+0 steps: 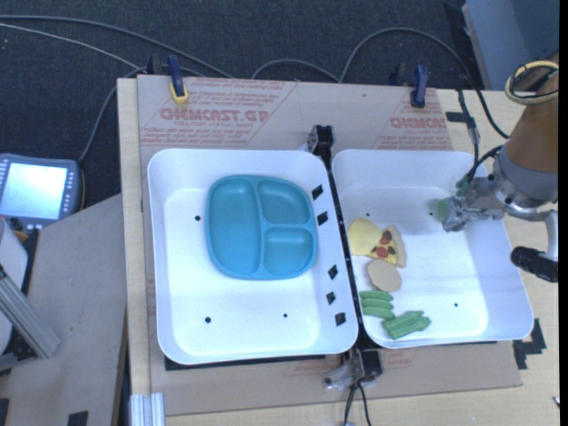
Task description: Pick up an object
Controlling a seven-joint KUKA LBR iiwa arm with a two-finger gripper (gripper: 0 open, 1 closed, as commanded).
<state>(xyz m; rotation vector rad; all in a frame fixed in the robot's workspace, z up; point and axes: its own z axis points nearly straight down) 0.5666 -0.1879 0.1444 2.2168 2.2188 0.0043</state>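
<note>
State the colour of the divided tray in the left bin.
Light blue, seen plainly in the camera view: divided tray.

In the right shallow white bin (417, 171), the wide middle and far floor lies bare, so approach from above is unhindered there. Obstacles crowd its left side near the black divider (330, 229): a yellow pizza-slice toy (368, 238), a tan round disc (384, 277) just beside it, and two green bean-pod toys (395, 316) toward the near corner. The left white bin (177, 309) is blocked centrally by a blue compartmented plastic tray (262, 227), with open floor around it.
</note>
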